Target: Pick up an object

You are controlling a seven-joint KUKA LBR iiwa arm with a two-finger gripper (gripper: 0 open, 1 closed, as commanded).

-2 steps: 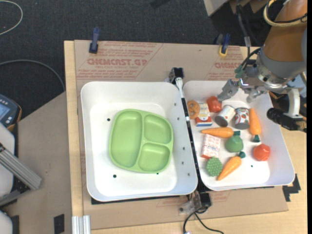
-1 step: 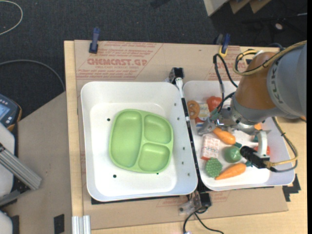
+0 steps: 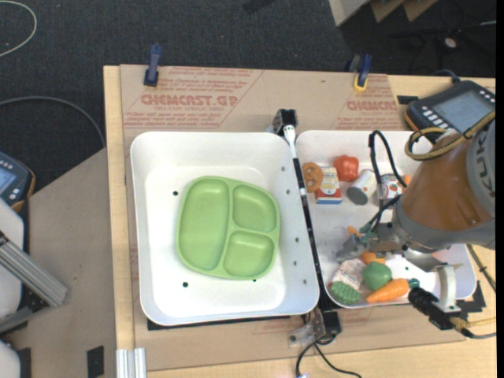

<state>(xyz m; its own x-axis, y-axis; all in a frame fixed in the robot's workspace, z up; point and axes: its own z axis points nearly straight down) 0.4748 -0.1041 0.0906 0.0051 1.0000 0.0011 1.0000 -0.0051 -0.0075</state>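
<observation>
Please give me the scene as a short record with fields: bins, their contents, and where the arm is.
left bin: holds a green divided plate
right bin: holds small toy foods, among them an orange carrot and a red item
arm: over the right bin, above the toys at its near end
plate: three compartments

The grey arm with the orange band is reaching in from the right over the right bin. Its gripper is hanging low among the toys near the front of this bin. A green toy, an orange carrot and a green ridged piece are lying just beside it. The left bin is holding a green divided plate, which is sitting flat in the middle.
</observation>
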